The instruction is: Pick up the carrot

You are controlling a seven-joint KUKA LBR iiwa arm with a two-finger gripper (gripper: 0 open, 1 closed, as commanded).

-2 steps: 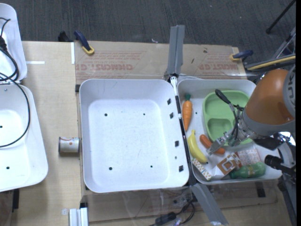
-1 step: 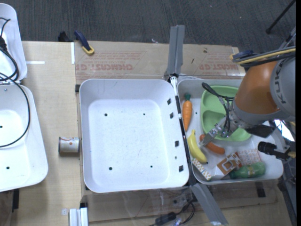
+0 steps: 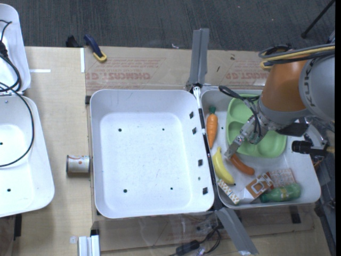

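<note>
Orange carrot (image 3: 212, 128) with green top, lying in right bin (image 3: 306, 193).

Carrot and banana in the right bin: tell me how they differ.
The carrot is orange with a green top; the banana is yellow. The carrot is straight and tapers downward in the view; the banana is curved. The carrot lies higher in the view, along the bin's left wall; the banana sits just below it, nearer the end effector. Both lie flat in the right bin, lengthwise along its left side.
</note>
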